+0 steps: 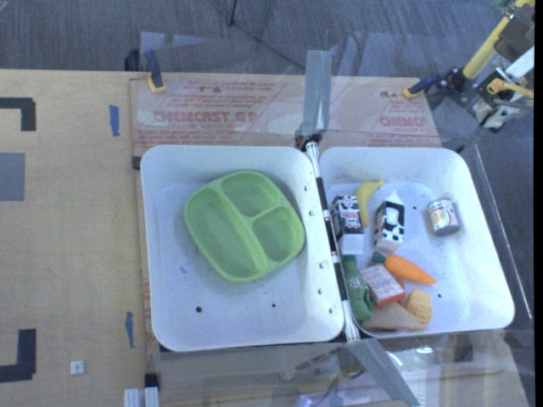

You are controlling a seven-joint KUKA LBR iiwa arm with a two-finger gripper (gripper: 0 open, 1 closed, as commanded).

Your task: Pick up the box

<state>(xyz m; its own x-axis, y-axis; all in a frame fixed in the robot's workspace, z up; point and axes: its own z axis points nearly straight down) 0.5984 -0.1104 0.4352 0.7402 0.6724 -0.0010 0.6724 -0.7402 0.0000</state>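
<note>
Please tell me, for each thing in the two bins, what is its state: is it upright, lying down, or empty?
Green divided plate: lying flat in the left bin, compartments empty.
Milk carton: lying on its side, right bin.
Can: tipped over.
Carrot: lying flat.
Banana: lying flat.
Orange box: lying flat, untouched.
Corn cob: lying flat.

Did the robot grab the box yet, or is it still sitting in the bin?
Nothing looks done yet. The orange-and-white box lies in the right bin, between the carrot and the corn cob. Nothing is in hand: no end effector is near it. Left to do: reach in, grip the box and lift it. The green plate sits in the left bin.
</note>
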